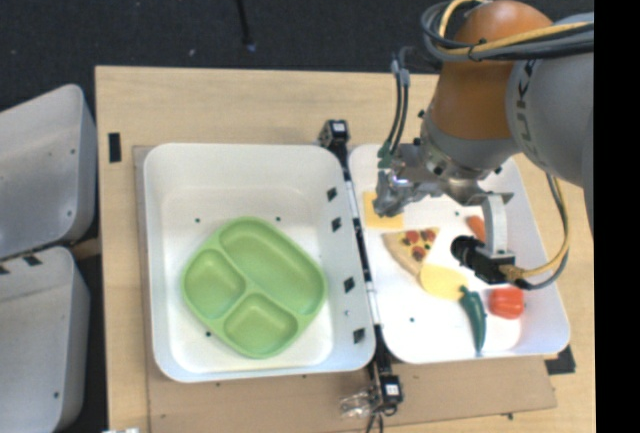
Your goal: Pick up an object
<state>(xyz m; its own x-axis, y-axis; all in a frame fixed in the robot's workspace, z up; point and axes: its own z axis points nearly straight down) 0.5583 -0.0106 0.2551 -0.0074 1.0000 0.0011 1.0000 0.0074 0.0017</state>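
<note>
The gripper (392, 189) hung low over the right bin (540, 326), at a yellow piece (383, 212) near its left wall. Right of that piece lay a pizza slice (415, 246), a green pepper (474, 314) and a tomato (507, 301). The left bin (160, 181) held a green divided plate (254, 286).

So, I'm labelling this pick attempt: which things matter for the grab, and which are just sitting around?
In play:
gripper
yellow piece beneath it
right bin

Lying about:
pizza slice
green pepper
red piece
green divided plate
left bin
</note>
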